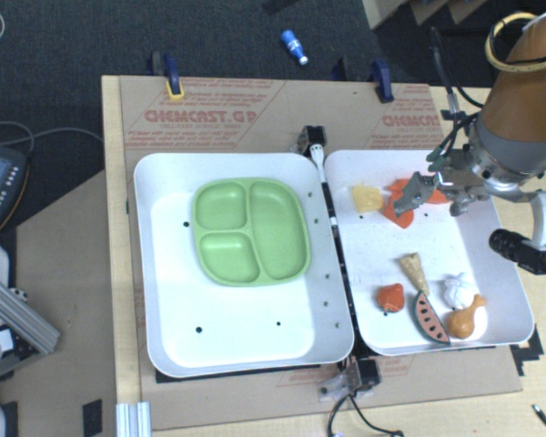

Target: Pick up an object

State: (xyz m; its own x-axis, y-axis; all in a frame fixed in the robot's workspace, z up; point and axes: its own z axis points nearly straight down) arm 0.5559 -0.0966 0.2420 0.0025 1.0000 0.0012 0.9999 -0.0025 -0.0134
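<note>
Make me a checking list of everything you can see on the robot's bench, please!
Surface: brown board bench bearing the left white bin and the right white bin side by side.
Job's things: in the right bin, a yellow chunk, an orange-red piece partly under the gripper, a tan cone, a small red toy, a watermelon slice toy, a white crumpled lump and a drumstick toy.
Clutter: green three-part plate in the left bin.
Grippers: gripper low over the orange-red piece; grasp cannot be judged.
Cables: black cable by the arm; wires at the front edge.
Surroundings: dark carpet, small blue-white object on it.
</note>
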